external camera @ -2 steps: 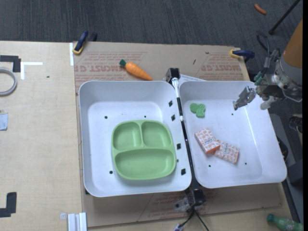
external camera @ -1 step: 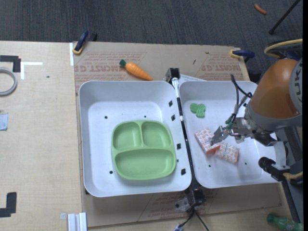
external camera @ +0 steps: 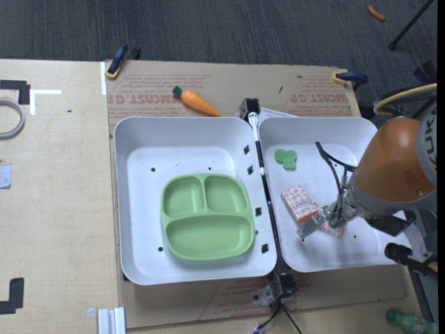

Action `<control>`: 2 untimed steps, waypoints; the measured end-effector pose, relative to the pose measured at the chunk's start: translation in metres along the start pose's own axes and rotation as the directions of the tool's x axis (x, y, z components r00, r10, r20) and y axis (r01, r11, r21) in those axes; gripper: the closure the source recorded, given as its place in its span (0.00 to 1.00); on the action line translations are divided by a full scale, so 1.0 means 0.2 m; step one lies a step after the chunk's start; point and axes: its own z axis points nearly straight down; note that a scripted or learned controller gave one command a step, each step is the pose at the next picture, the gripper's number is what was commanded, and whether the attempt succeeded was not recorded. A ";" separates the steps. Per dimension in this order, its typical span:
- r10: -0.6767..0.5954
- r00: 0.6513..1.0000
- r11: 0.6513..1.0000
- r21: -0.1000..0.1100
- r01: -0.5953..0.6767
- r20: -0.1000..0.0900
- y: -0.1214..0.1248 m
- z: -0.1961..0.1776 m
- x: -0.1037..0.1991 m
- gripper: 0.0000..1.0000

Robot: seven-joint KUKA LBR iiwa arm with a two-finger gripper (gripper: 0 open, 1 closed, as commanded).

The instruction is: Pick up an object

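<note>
Camera view, left to right: green divided plate (external camera: 207, 216) lying flat in the left bin (external camera: 132, 186). Toy carrot (external camera: 197, 101) on the cardboard behind that bin. Green leafy piece (external camera: 286, 158) near the back of the right bin (external camera: 327, 259). Small red-and-white box (external camera: 300, 203) mid-bin, just beside the hand (external camera: 316, 225). Hand low over the bin floor; open or closed, cannot tell. Grey arm (external camera: 393, 165) entering from the right.

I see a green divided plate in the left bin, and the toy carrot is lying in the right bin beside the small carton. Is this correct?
Not quite. The green divided plate is indeed in the left bin, and the small carton is in the right bin. But the camera view shows the toy carrot outside both bins, on the cardboard behind the left bin.
</note>
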 end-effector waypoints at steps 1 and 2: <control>-0.185 0.983 0.983 0.007 0.185 -0.010 0.38 -0.48 0.13 0.00; -0.268 0.963 0.963 0.006 0.268 -0.012 0.22 -0.48 0.33 0.00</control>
